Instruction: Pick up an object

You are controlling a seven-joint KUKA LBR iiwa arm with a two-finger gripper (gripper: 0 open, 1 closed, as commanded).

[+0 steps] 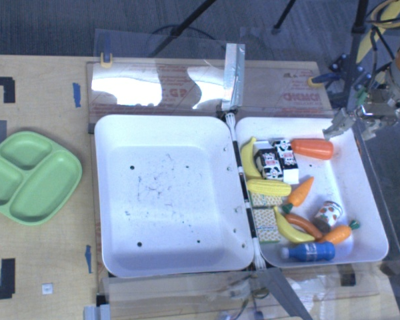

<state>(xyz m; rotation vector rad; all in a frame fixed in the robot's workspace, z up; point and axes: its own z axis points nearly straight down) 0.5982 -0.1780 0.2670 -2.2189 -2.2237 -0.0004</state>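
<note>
The right bin (367,199) holds a jumble of toy food. An orange-red sausage (312,149) lies at its far side beside two black-and-white cartons (275,160) and a banana (247,159). Further forward are a corn cob (268,188), a carrot (300,191), a second banana (288,227), a spotted egg-shaped toy (329,212), a small carrot (338,234) and a blue bottle (310,251). My gripper (353,129) hangs over the bin's far right corner, just right of the sausage. It is open, with nothing between its fingers.
The left bin (120,139) sits beside the right one, with a raised divider (242,179) between them. A green divided plate (30,177) rests on the bench at far left. Clear plastic panels (160,85) stand behind the bins. Tripod legs and cables crowd the top right.
</note>
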